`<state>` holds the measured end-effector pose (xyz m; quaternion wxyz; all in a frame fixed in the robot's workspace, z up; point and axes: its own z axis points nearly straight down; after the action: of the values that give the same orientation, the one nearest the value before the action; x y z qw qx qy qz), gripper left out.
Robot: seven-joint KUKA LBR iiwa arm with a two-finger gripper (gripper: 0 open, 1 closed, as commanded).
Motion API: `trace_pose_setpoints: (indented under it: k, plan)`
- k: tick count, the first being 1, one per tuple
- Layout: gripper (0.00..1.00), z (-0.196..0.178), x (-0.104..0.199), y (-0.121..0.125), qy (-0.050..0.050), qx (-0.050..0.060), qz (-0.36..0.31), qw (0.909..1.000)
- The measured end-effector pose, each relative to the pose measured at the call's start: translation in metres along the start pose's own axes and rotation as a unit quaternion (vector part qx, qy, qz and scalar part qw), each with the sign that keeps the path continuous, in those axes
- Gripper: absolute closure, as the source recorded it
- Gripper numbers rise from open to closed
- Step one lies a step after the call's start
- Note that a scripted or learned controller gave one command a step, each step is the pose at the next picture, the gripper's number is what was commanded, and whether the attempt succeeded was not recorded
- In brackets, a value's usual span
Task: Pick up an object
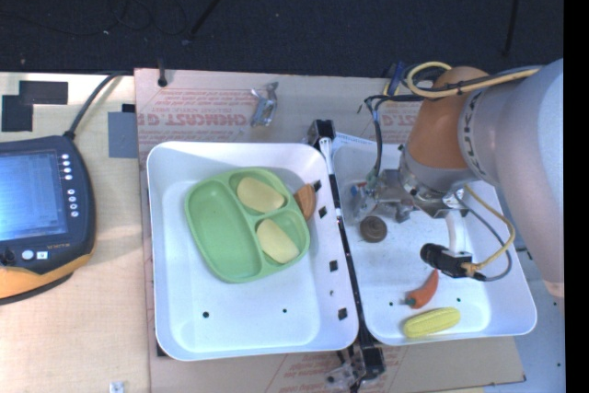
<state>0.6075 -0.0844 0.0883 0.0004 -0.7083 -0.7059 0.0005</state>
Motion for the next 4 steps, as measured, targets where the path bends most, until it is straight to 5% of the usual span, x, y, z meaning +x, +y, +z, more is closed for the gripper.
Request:
trace_pose_setpoints:
  k: [1,2,3,4]
  plan:
    - [0.00,0.001,0.002,0.032,0.001,0.002,-0.001,1.0000]
    - [0.00,0.000,0.003,-0.005,0.000,0.000,-0.001,1.0000]
    - [0.00,0.001,0.000,0.035,0.002,0.008,-0.003,1.0000]
    - [0.00,0.000,0.003,-0.001,0.000,0.001,-0.001,1.0000]
